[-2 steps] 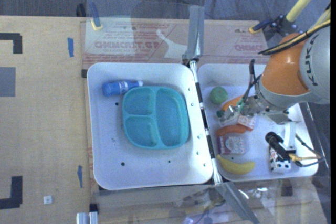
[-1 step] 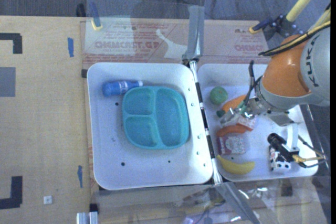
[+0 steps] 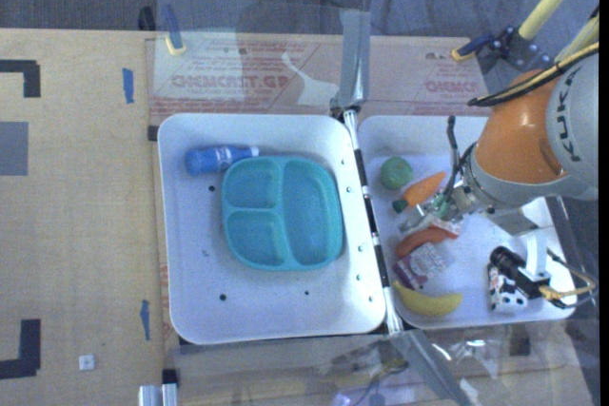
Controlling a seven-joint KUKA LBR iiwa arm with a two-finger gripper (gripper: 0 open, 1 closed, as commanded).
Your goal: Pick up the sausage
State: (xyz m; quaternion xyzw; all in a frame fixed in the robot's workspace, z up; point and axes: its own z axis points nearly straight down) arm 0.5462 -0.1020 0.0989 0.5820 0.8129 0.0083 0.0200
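Leftmost, the left bin [image 3: 181, 299] holds a blue bottle [image 3: 219, 158] lying along its far side and a teal divided plate [image 3: 283, 211] just in front of it. Neither matters to the task.

Across the divider, the right bin [image 3: 481, 273] is crowded along its left wall. A green ball [image 3: 396, 172] sits at the far end, with an orange carrot-like piece [image 3: 424, 188] just beside it. Below these lies the sausage [image 3: 423, 241], the reddish piece slanting across the bin. Its near end touches a purple packet [image 3: 416, 269], and a banana [image 3: 428, 302] lies close beneath that.

The gripper [image 3: 445, 207] hangs low between the carrot-like piece and the sausage, right at the sausage's upper right end. How far it is open cannot be told from this slant, and nothing is seen in its hold.

As I judge it, the step in hand is the descent onto the sausage. Doing it well means shifting toward the sausage's middle, away from the orange piece, and closing across its narrow width. The clamp should sit clear of the packet, or that may lift too. The arm [image 3: 519, 147] rises to the right.
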